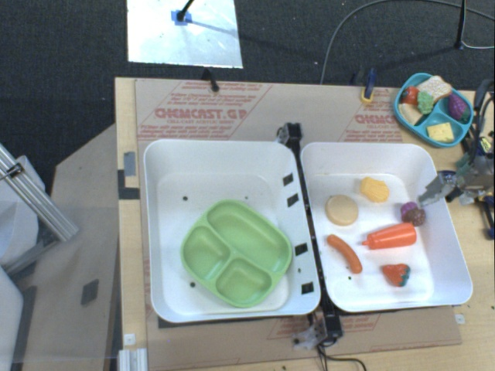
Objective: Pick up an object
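Observation:
The right bin [340, 161] holds several toy foods: a yellow piece [374, 189], a beige round cookie [342, 209], a purple grape cluster [414, 214], an orange carrot [390, 236], a red-orange sausage [344, 253] and a strawberry [395, 274]. My gripper [435, 191] reaches in over the bin's right rim. Its tip hangs just above and to the right of the grape cluster. Nothing is visibly held in it.
The left bin [170, 168] holds a green divided plate [236, 252]. A blue divided dish [433, 108] with toy food sits on the bench at the back right. Cables run across the dark floor behind the bench.

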Action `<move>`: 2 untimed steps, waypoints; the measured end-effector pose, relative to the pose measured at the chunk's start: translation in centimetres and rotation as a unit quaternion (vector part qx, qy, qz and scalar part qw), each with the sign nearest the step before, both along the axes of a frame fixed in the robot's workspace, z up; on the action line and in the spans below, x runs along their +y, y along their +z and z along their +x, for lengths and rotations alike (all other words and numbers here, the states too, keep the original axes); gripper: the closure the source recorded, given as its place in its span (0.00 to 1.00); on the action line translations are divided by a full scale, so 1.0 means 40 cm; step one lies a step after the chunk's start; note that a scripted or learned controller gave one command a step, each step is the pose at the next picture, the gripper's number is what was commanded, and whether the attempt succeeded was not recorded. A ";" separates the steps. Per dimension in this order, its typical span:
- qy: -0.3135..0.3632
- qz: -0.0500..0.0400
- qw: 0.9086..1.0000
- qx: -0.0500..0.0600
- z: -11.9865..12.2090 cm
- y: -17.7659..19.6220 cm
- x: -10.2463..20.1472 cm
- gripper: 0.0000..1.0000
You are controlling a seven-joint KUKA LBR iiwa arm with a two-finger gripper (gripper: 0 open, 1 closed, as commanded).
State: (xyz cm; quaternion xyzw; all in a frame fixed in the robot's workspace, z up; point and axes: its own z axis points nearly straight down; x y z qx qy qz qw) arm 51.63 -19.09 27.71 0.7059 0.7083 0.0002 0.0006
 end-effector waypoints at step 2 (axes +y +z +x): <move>0.006 0.002 1.000 -0.003 -0.055 0.653 0.446 0.00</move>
